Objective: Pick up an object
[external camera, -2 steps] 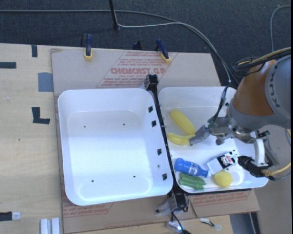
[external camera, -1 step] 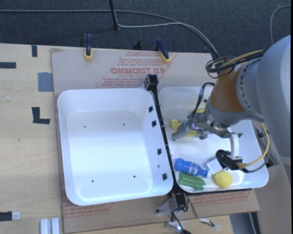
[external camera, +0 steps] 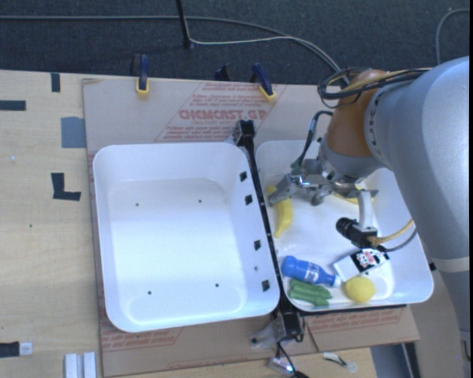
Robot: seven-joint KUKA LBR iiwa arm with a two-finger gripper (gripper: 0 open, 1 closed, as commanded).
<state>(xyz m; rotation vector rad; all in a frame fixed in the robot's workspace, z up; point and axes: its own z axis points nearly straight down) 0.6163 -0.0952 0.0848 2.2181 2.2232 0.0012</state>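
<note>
Now your gripper [external camera: 288,189] hovers over the banana [external camera: 283,216], claw state unclear.
At its six o'clock, the banana looks light, smooth, soft; grip mid-body.

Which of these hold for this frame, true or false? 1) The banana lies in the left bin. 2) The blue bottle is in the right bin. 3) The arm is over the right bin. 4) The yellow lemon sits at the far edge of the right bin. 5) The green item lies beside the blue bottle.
1) False. The banana lies in the right bin, near the divider.
2) True. The blue bottle is in the right bin.
3) True. The arm reaches over the right bin, with the gripper near the banana.
4) False. The lemon sits at the near edge.
5) True. The green item lies just below the bottle.
</note>
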